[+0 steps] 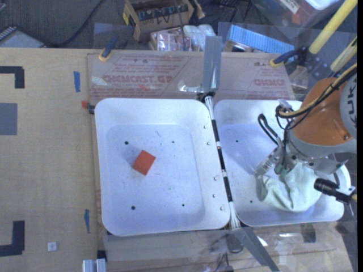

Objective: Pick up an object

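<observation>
A small orange-red block (pixel 144 162) lies in the left bin (pixel 113 118), left of its middle. In the right bin (pixel 238 123) a crumpled pale green-white cloth (pixel 294 190) is bunched at the near right. My gripper (pixel 266 177) hangs low over the cloth's left edge, touching or nearly touching it. The wrist, with its black cables, hides the part of the cloth right under it. The arm's orange band (pixel 320 118) is above and to the right.
A raised divider (pixel 220 157) runs between the two bins. Clamps, a cardboard box and other clutter lie behind the bins at the bench's far edge. Bare wooden bench (pixel 45 169) extends to the left.
</observation>
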Motion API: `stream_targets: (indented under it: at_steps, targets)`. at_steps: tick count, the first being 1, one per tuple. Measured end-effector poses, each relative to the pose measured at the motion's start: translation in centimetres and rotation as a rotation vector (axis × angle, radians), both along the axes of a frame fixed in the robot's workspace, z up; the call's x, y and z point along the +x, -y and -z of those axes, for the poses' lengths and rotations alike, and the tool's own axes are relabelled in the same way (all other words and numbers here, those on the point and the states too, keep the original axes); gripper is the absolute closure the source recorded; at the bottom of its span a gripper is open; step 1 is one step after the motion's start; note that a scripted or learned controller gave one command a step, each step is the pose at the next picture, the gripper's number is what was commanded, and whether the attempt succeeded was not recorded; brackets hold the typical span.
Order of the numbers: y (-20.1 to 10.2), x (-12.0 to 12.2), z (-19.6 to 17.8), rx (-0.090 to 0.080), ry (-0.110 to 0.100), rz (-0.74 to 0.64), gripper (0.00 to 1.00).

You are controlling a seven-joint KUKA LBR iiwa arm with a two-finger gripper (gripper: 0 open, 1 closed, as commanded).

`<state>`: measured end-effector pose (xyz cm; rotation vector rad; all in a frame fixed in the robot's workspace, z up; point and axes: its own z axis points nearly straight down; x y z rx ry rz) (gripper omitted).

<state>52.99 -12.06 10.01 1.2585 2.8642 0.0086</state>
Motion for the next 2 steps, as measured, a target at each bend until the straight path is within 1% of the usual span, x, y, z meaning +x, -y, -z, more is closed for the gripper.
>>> stream_targets:
  at_steps: [1, 2]
  targets:
    - [-7.4, 0.3, -8.5, -0.003, -0.008, -0.251, 1.00]
    - [-13.6, 0.7, -29.2, -0.005, -0.007, -0.542, 1.00]
